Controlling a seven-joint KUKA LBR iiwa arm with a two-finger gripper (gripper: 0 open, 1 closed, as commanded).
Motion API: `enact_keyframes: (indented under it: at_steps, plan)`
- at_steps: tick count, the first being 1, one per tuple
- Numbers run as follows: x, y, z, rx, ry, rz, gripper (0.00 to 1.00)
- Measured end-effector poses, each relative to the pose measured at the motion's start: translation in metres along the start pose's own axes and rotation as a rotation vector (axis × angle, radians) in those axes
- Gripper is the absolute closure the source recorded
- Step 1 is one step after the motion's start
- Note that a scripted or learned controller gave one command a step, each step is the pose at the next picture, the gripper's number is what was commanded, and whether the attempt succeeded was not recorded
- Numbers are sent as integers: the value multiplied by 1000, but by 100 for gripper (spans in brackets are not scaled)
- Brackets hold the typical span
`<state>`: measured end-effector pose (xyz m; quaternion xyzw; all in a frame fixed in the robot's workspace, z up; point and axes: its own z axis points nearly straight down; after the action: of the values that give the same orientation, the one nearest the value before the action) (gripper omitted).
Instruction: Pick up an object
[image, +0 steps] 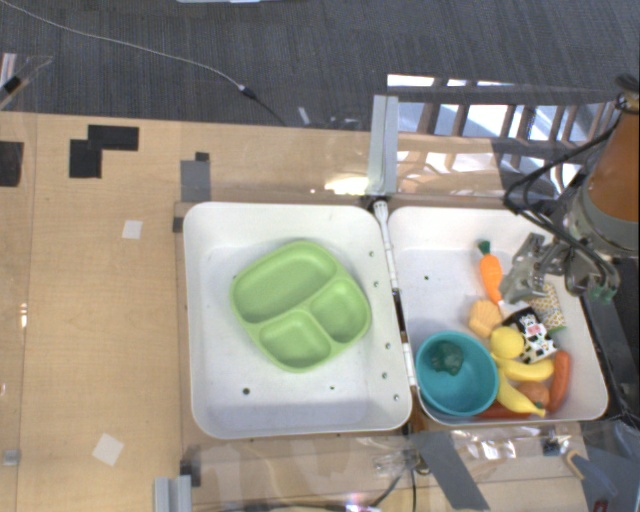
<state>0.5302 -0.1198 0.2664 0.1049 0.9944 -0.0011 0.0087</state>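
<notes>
While the end effector (527, 272) hangs low over the right bin (440, 245), no toy sits between its fingers; how far they are parted cannot be told. Just to its left lies an orange carrot (490, 277). Below it cluster a small black-and-white toy (536, 338), a yellow lemon (506, 343), a banana (524, 385) and a red piece (560, 378). Further down-left sits a teal bowl (456, 375). Well to the left, the other bin (210, 380) holds a green divided plate (300, 305) on the table (90, 330).
</notes>
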Motion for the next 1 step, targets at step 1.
enact_keyframes:
  at_steps: [1]
  plan:
    - [45, -19, 160, -1, 25, 57, 100]
